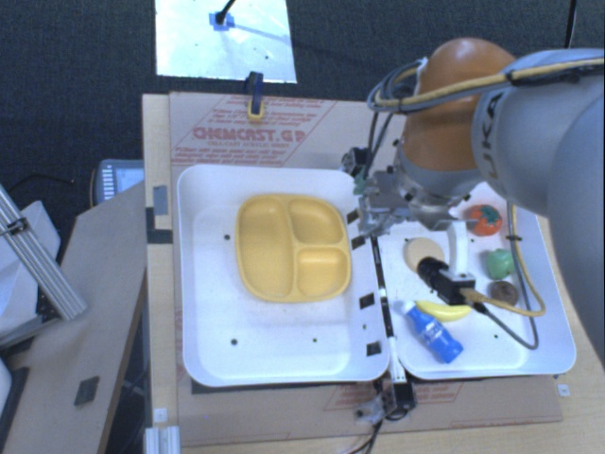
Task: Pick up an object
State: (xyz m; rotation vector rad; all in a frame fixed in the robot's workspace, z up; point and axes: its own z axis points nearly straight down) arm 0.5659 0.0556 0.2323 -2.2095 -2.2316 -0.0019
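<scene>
Your smooth yellow plate, rounded and moulded into three compartments, lies flat in the left bin. A glossy blue bottle touches a curved banana in the right bin. The tool hangs over the bins' divide; you cannot tell its opening or hold.

Overhead camera slants down, seemingly close, onto both bins.

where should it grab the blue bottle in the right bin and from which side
The blue bottle lies on its side, slanting from its pale cap down toward the view's right. Probably best: come from straight above and close across the middle of its narrow body. The banana lies close by the cap end, so keep the grip away from there.
</scene>
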